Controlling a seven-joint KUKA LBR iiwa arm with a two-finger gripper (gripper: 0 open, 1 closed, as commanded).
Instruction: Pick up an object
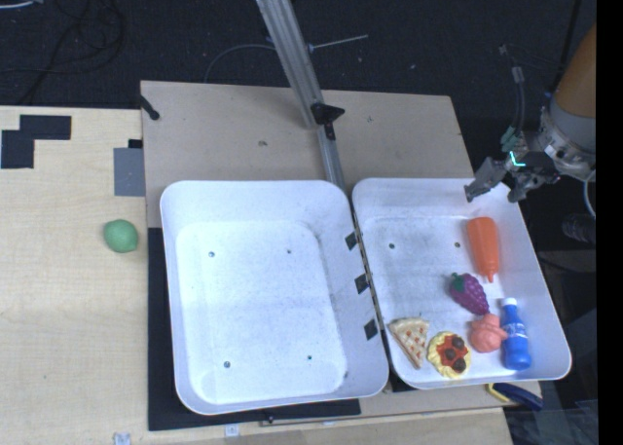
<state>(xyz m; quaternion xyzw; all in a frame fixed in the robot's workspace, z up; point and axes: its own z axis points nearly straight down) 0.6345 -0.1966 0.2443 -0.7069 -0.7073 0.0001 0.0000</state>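
My gripper [498, 186] hangs over the far right corner of the right bin [419, 209], its two dark fingers spread apart with nothing between them. Just below it lies an orange carrot [484, 246]. Further toward the front of that bin are a purple grape bunch [469, 292], a blue bottle [514, 335], a pink toy [486, 334], a pizza slice [411, 339] and a round yellow and red food toy [449, 353].
The left bin [255, 297] sits beside the right one, joined by black clips. A green ball [121, 236] rests on the wooden bench to the left. A metal rail [300, 63] slants up behind the bins. A yellow and blue item [516, 394] lies by the right bin's front edge.
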